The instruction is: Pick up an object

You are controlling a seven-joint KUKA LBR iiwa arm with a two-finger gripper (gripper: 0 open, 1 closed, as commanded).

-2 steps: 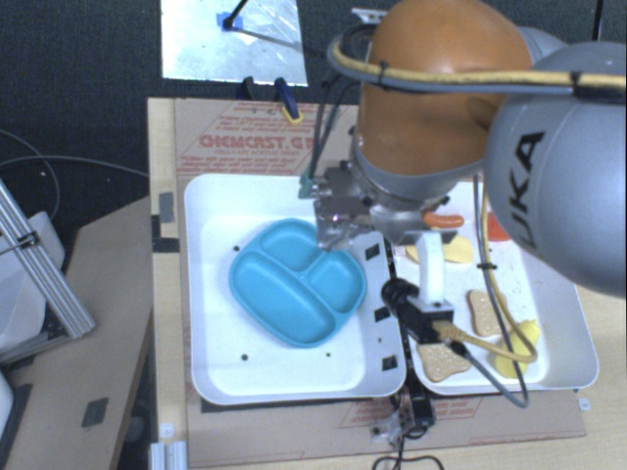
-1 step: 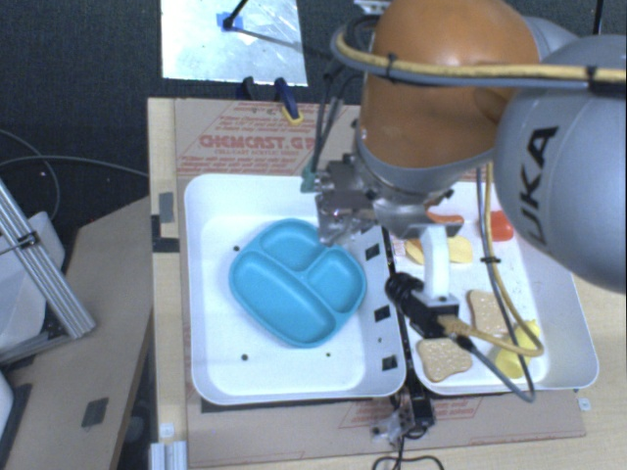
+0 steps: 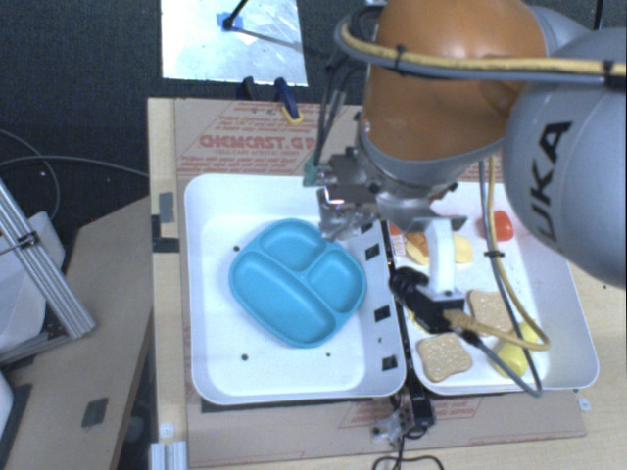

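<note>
Gripper (image 3: 338, 213) poised over blue divided plate's (image 3: 297, 280) upper rim, likely lining up edge grasp. Fingers' opening: cannot tell. Toast slice (image 3: 445, 356) lying in right bin (image 3: 578, 360).

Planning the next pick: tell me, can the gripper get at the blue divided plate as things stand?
Probably yes. The blue divided plate lies uncovered in the left bin, nothing resting on it, and the gripper hangs right above its upper right rim.

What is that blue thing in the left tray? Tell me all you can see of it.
The blue plate is a rounded, divided dish with three shallow sections and raised ridges between them. It looks like smooth plastic. It lies flat, turned at a slant, in the left white bin, towards its right side. The gripper is just above its top edge.
</note>
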